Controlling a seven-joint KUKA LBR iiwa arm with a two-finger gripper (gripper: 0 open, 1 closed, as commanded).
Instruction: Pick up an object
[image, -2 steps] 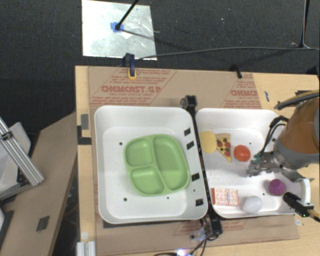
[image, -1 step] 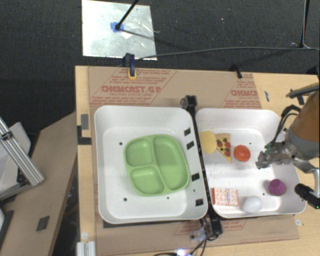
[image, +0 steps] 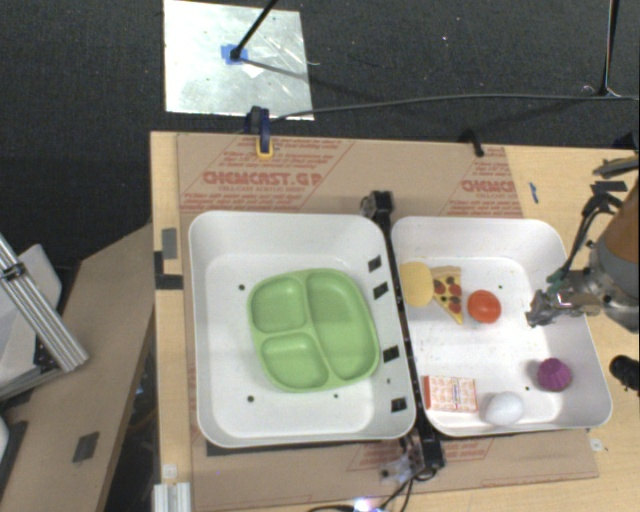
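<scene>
The gripper (image: 545, 305) hangs over the right bin (image: 575, 255), beside the red ball (image: 484, 306); whether its pincer is wide or narrow I cannot tell. The ball lies between the pizza slice (image: 449, 292) and the gripper. It looks small, light and smooth, perhaps slippery, so grasp it across its middle.
</scene>
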